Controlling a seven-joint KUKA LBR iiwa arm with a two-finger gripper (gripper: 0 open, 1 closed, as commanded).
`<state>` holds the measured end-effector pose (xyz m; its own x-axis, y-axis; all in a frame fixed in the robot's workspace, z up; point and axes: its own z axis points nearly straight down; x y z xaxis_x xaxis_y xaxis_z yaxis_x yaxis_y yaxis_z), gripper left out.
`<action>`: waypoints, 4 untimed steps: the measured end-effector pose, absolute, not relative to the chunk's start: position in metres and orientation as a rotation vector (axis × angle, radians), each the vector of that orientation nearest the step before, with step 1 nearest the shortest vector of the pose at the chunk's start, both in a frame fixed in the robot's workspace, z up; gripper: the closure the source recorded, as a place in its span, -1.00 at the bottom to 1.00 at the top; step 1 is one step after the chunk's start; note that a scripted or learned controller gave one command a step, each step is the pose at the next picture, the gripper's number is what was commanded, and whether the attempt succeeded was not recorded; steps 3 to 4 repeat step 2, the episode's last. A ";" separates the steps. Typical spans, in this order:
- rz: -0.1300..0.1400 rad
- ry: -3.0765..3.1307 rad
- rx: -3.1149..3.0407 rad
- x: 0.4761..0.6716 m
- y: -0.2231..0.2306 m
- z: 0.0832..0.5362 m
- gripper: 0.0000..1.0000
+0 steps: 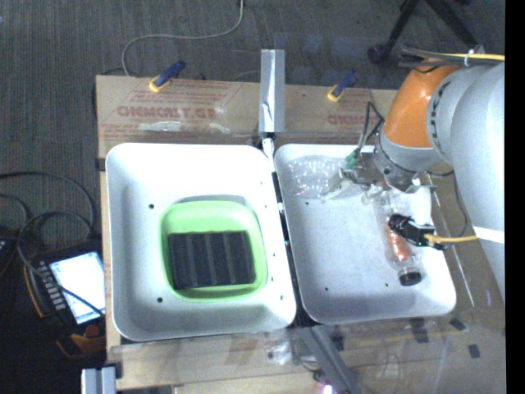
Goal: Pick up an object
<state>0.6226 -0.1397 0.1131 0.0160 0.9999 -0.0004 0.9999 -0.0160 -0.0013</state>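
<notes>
The arm reaches in over the right bin (328,298), its gripper (379,180) low near the bin's far right corner. Whether it is open or closed, I cannot tell from here. A clear bottle (402,249) with a dark cap lies along the right bin's right wall. A green tray (215,249) sits in the left bin (131,220).
</notes>
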 end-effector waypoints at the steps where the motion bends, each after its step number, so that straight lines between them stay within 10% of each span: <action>1: -0.024 -2.180 -2.235 0.623 -0.173 0.141 -1.00; 2: -0.027 -2.445 -1.965 0.571 -0.185 0.167 -1.00; 4: -0.027 -2.445 -1.965 0.571 -0.185 0.167 -1.00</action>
